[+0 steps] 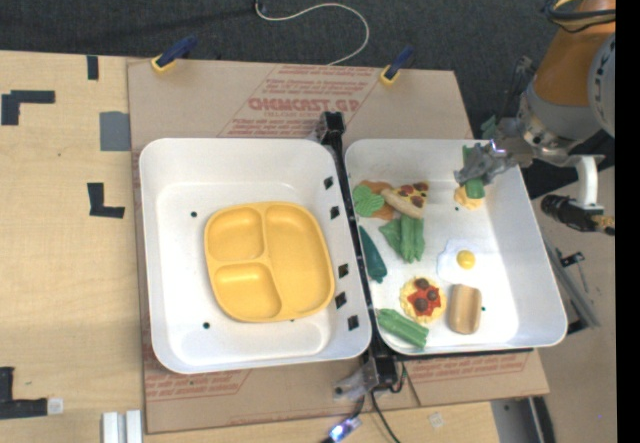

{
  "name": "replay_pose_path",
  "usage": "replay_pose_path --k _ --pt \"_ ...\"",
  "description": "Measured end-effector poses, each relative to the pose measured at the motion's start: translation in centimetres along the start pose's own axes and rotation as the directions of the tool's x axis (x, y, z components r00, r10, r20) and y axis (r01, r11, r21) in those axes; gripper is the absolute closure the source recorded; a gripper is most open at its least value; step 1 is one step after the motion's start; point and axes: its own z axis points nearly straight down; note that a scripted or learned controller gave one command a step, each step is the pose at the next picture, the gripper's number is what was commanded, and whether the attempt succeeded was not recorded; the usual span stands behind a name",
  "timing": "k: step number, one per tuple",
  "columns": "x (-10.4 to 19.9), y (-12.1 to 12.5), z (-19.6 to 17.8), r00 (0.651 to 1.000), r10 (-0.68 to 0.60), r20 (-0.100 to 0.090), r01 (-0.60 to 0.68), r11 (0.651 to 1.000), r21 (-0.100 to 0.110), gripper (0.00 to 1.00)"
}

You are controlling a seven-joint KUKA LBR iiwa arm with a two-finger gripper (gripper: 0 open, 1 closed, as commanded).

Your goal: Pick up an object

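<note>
The right bin (528, 261) holds several toy foods: a pizza slice (408, 196), a green leaf (368, 201), a green vegetable (406, 236), a dark green pod (373, 257), a fried egg (463, 258), a red-topped tart (423, 298), a bread roll (463, 309) and a green bean pod (402, 328). My gripper (479, 167) hangs low over the bin's far right corner. A small yellow and green piece (470, 193) lies right under its tip, touching or nearly touching it. Whether that piece is held is unclear.
The left bin (170, 231) holds a yellow divided plate (268, 261). Both bins rest on a cardboard sheet (290, 101) held by clamps. A white cable (320, 11) lies on the dark floor behind. The grey and orange arm (570, 71) comes in from the upper right.
</note>
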Motion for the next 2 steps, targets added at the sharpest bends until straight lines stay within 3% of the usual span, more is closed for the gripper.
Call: replay_pose_path --k 1,2 --pt "0.1 0.1 -4.4 1.0 -0.001 0.0 0.001 1.0 -0.002 1.0" --pt "4.7 -2.1 -3.1 1.0 -0.003 -0.002 0.003 1.0 0.006 1.0"
